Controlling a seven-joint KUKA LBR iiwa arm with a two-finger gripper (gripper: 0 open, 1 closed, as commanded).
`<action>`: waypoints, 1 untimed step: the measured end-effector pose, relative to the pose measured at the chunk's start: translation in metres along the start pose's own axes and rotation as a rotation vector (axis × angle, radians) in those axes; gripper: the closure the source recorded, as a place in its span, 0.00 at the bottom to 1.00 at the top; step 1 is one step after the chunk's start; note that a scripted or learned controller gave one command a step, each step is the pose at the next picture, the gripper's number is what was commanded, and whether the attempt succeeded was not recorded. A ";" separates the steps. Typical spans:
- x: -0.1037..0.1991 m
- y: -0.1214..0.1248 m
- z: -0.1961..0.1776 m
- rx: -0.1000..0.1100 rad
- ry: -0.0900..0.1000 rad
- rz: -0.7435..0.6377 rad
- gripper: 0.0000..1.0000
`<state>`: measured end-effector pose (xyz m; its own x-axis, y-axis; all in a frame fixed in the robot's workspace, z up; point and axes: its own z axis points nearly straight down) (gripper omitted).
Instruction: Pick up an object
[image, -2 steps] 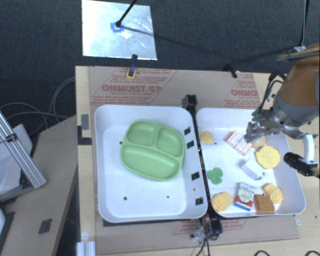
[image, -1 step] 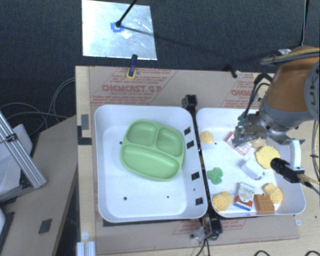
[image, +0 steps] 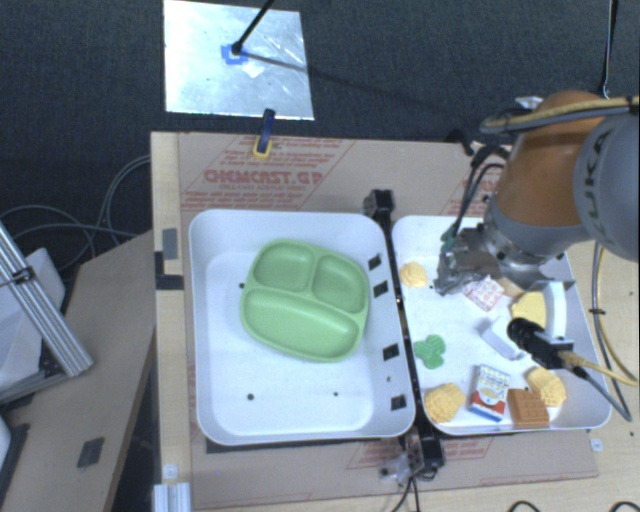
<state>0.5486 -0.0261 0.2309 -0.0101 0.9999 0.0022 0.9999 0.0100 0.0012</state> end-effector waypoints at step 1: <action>0.051 -0.017 0.013 0.002 0.000 0.000 1.00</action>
<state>0.5306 0.0251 0.2185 -0.0096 1.0000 0.0023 1.0000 0.0096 -0.0007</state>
